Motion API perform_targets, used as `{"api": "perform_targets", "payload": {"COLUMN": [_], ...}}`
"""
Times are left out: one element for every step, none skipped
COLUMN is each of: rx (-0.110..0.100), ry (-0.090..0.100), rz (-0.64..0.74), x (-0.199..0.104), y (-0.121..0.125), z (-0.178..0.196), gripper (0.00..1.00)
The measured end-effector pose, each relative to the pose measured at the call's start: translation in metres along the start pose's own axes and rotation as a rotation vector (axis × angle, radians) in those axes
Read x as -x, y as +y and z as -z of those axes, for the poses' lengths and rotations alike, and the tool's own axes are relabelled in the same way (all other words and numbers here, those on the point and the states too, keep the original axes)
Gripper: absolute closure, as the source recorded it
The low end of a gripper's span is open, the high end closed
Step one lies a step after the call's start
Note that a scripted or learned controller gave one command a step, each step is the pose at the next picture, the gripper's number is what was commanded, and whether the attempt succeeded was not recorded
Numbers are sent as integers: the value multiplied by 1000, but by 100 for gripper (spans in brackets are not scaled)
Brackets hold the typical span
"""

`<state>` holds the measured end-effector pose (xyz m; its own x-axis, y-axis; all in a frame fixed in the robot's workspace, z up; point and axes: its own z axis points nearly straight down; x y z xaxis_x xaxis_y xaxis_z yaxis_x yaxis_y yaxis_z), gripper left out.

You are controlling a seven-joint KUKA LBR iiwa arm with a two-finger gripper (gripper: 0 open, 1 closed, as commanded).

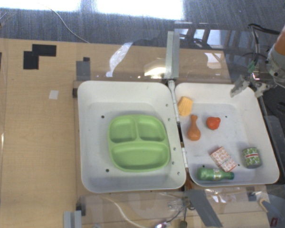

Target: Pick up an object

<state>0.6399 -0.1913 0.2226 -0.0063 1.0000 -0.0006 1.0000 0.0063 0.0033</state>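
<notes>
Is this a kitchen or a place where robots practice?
Most likely a robot practice lab, not a kitchen. Two white bins sit on a wooden bench, holding a green plate and toy food like a small green bottle. A robot gripper hangs by the right bin's top corner.

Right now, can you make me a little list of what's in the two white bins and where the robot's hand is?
left bin: holds a green divided plate
right bin: holds six small things
near divider: yellow piece, orange drumstick
middle: red tomato
front: green bottle lying down, patterned box, green can
gripper: above the right bin's far right corner, holding nothing
</notes>
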Motion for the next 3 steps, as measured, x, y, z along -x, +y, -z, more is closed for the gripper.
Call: {"api": "perform_targets", "payload": {"rx": [3, 14, 20], "ry": [0, -1, 1], "rz": [-4, -2, -1], "x": [-22, -85, -87], "y": [-32, -62, -59], "z": [-126, -130, -119], "gripper": [0, 0, 100]}}
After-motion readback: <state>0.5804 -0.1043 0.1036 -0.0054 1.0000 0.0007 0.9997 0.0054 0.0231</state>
